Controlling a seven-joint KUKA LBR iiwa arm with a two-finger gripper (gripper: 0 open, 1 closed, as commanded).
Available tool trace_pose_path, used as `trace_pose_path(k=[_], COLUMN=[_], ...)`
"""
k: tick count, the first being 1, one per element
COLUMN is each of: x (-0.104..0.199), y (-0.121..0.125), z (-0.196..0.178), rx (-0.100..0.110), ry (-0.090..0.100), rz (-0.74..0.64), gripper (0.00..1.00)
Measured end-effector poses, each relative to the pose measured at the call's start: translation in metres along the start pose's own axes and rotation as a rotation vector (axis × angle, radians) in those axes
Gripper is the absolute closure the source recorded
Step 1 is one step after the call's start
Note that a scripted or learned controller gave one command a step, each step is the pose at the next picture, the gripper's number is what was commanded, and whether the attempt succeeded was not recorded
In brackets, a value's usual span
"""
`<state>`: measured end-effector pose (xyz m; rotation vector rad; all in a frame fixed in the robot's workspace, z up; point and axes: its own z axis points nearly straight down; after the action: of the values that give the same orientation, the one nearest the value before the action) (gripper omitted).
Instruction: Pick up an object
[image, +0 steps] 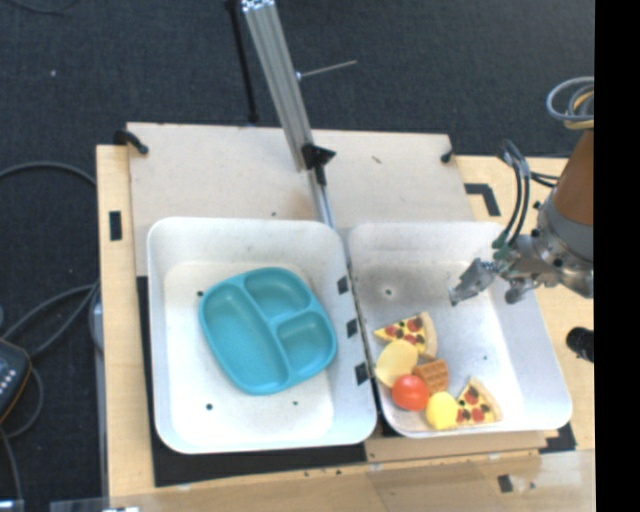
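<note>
Toys are lying heaped in the near left corner of the right bin (520, 330): a pizza slice (408, 330) on top of the heap toward the bin's middle, a pale yellow round piece (396, 358) just under it, a brown waffle-like piece (433, 373), a red tomato (409, 392), a yellow lemon (441, 410) and a second pizza slice (478, 402) nearest the front rim. All are touching or nearly so, probably because they have slid together down the bin's shallow slope.

The left bin (170, 330) is carrying only a teal divided plate (267, 328), sitting askew near its centre, well apart from the toys.

The arm (575, 200) is reaching in over the right bin's far right edge. The gripper (470, 285) is pointing down and leftward over the bare far half of that bin, apart from the heap; nothing is showing between its tips. How wide it is parted I cannot tell at this angle.

My reading: it is approaching, not yet grasping. The upper pizza slice is lying closest to the tips. The crowding is looking risky; flat pieces pressed against neighbours are giving a two-finger tool little to bite on.
</note>
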<state>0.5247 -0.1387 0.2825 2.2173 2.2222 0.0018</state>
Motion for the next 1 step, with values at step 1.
trace_pose_path(k=[1], x=[-0.0001], y=[0.0], z=[0.0], rx=[0.0], ry=[0.0], rz=[0.001], gripper=[0.0])
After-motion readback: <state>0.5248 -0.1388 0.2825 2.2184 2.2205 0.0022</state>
